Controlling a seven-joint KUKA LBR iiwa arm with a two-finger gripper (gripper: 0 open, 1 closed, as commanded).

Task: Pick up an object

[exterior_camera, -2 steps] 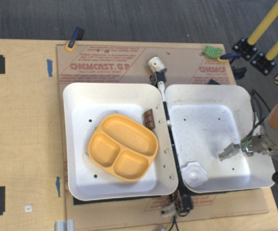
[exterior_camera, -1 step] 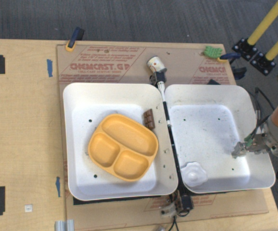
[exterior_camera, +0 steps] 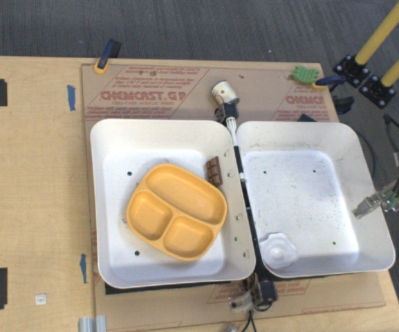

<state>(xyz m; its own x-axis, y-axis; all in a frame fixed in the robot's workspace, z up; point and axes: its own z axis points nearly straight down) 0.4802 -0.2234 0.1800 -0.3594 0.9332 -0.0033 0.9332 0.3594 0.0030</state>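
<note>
A yellow three-compartment plate (exterior_camera: 177,211) lies in the left bin (exterior_camera: 109,185), slightly tilted, near the bin's middle. A small brown bar (exterior_camera: 214,171) rests against that bin's right wall, just above the plate's upper right corner. In the right bin (exterior_camera: 303,185) a pale translucent lid-like object (exterior_camera: 280,249) sits near the front left corner.
A white-and-black fixture (exterior_camera: 225,99) stands behind the ridge between the bins. Cables and a small grey part (exterior_camera: 382,200) hang at the right bin's right rim. Yellow bars on a black bracket (exterior_camera: 375,54) are at the back right. Clamps (exterior_camera: 106,55) hold the board.
</note>
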